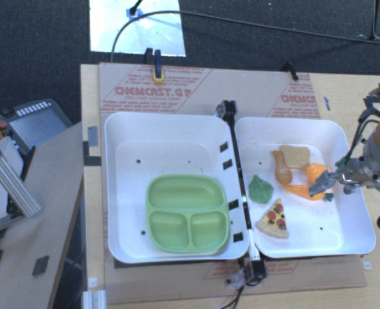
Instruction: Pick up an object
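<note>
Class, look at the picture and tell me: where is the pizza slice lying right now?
The pizza slice lies in the right bin, near its front left corner, just below the green leaf and apart from the green tray in the left bin.

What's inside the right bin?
The right bin holds a pizza slice, green leaf, drumstick, toast and carrot. The tool covers part of an orange item.

Both white bins (177, 124) looked like smooth plastic, slightly glossy. The green divided plate (187, 212) was matt plastic. The pizza slice (274, 219), carrot (305, 190) and drumstick (281, 166) read as smooth moulded plastic toys. The surface (254, 85) was dull, papery board with printed lettering. The claw (323, 184) looked like grey metal.
</note>
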Robot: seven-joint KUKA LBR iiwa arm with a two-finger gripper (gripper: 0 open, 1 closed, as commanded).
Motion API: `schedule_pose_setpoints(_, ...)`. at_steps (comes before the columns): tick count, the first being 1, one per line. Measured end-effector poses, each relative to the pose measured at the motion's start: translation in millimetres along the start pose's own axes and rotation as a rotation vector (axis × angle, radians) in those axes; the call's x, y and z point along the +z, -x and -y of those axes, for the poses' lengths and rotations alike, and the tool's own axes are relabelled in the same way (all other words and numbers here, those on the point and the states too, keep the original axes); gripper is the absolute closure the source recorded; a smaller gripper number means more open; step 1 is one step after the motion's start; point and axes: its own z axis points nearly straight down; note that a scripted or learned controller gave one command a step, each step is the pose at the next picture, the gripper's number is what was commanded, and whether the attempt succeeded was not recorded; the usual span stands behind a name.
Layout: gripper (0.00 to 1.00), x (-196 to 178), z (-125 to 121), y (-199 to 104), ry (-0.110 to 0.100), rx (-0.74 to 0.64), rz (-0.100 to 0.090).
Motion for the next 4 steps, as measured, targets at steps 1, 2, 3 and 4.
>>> schedule_pose_setpoints(1, 0.0, -5.6, -2.9, -0.4, 0.011, -0.004, 0.003)
schedule_pose_setpoints(2, 0.0, 51.2, 6.0, -1.6, 0.007, -0.002, 0.001)
schedule_pose_setpoints(3, 0.0, 111.3, -0.7, -4.3, 0.009, -0.002, 0.002)
schedule_pose_setpoints(4, 0.0, 115.9, -1.4, -4.2, 0.011, -0.001, 0.002)
